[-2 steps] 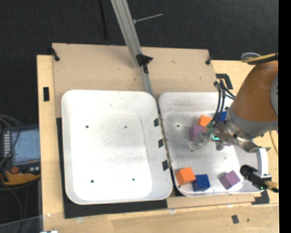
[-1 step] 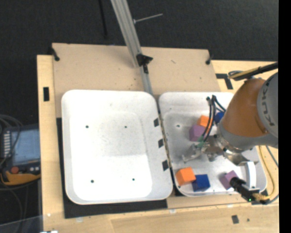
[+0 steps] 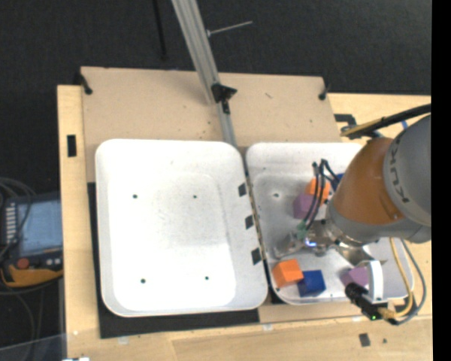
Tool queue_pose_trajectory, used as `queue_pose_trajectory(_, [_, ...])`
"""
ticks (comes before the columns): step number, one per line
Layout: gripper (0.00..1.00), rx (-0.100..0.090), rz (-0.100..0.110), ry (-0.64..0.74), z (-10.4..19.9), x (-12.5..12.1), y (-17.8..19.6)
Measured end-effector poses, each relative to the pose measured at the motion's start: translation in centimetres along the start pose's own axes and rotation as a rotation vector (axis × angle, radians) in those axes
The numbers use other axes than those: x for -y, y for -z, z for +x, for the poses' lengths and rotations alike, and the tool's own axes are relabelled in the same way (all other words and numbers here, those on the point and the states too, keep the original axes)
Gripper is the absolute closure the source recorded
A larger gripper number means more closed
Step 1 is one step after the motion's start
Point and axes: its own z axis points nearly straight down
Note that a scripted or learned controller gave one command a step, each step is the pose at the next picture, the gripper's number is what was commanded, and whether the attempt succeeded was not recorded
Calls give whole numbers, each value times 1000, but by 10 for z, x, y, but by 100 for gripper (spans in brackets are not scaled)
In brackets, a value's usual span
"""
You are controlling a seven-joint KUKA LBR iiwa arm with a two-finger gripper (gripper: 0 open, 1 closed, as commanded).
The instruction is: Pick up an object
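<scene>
Where the grey arm point(image 3: 406, 179) reaches in from the right, its orange band point(image 3: 364, 190) hangs over the right-hand white bin point(image 3: 274, 164) and covers much of that bin's middle and far side. The gripper point(image 3: 310, 238) points down and to the left beneath the band, low over the bin floor, and whether it is open, closed or holding anything cannot be told, because the wrist and cables hide its tip. A bundle of dark and green cables point(image 3: 319, 183) loops down the near side of the band toward it.

Several small objects lie in this bin. An orange block point(image 3: 288, 271) sits near the front left corner, and a blue block point(image 3: 311, 283) lies just beside it to the right, close to the front rim. A purple block point(image 3: 304, 204) rests farther back, partly behind the cables, with a small orange piece point(image 3: 321, 190) just behind it against the band. Another purple piece point(image 3: 356, 277) shows near the front right, below the wrist. None of these is visibly lifted off the floor.

The left-hand white bin point(image 3: 113, 224) sits alongside, its rim touching the right bin's rim, and shows a few dark dots on its floor. Both bins rest on a tan bench point(image 3: 150, 100). A metal rail point(image 3: 195, 36) slants down from the top toward the gap between the bins. A handheld control unit with a screen point(image 3: 30, 235) lies off the bench's left edge.
</scene>
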Motion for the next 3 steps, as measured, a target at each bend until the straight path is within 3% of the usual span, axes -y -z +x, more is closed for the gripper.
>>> queue_pose_trajectory(1, [100,-2,-4,-7,0,-2,12])
queue_pose_trajectory(3, [100,0,-4,5,-14,-1,108])
